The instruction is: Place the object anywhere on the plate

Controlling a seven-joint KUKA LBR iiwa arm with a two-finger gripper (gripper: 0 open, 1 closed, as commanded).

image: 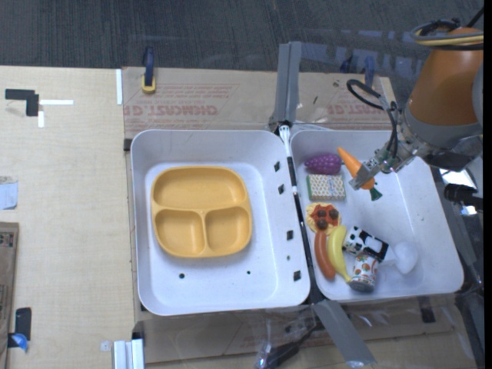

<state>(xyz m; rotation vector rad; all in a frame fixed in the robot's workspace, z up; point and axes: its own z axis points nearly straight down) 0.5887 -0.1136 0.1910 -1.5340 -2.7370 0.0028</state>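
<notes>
Camera view: the tool (372, 172) pinches a toy carrot (355, 165) above the right bin (430, 206), beside grapes (323, 162) and banana (337, 244). The yellow plate (202, 210) lies in the left bin (146, 206).

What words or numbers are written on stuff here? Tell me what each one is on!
"CHEMCOL", red letters seen upside down, on the brown cardboard sheet behind the two bins; smaller letters before it are too blurred to read.
Small printed can in the right white bin: label too small to read.
Square green-edged packet: print too blurred to read.
</notes>
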